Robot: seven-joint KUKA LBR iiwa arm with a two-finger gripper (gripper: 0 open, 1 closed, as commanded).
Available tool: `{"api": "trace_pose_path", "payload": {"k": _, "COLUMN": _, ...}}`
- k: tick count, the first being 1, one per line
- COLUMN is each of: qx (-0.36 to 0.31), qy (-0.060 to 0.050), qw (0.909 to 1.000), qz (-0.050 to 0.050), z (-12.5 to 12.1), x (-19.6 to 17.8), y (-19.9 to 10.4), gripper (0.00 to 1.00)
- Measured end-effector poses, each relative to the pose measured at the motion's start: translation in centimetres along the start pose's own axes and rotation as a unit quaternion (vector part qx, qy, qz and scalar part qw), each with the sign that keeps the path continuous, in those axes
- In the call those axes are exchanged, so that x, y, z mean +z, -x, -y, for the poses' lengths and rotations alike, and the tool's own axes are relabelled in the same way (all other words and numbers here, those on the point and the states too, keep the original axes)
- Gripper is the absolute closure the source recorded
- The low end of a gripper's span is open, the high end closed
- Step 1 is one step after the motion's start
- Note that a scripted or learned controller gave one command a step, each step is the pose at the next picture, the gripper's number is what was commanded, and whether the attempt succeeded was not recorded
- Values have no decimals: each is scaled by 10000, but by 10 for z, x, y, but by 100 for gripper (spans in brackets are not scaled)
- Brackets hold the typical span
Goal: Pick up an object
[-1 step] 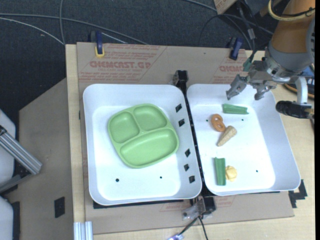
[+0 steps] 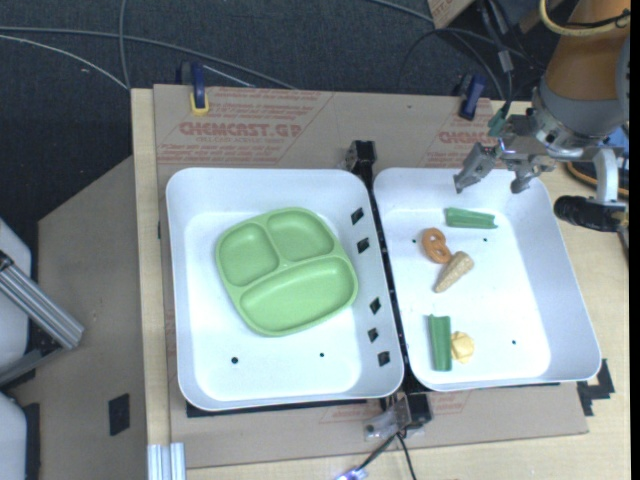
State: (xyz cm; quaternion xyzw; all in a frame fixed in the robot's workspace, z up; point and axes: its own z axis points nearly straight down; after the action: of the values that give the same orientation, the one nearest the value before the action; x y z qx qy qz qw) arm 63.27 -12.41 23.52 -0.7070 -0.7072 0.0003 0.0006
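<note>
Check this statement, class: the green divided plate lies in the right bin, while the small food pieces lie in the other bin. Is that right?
Not quite. The camera view shows the green divided plate in the left bin, not the right one. The small food pieces, such as the pretzel, lie in the other bin, the right bin.

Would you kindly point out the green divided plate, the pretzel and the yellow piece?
green divided plate (image 2: 288, 271): camera view, ridge between its compartments.
pretzel (image 2: 434, 244): camera view, its orange loop.
yellow piece (image 2: 462, 345): camera view, its middle.
</note>
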Motion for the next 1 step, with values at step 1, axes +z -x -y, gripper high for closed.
{"api": "trace_pose_path", "payload": {"k": 1, "qx": 2, "qy": -22, "qw": 10000, "qz": -3, "z": -5, "x": 45, "y": 3, "gripper": 0}}
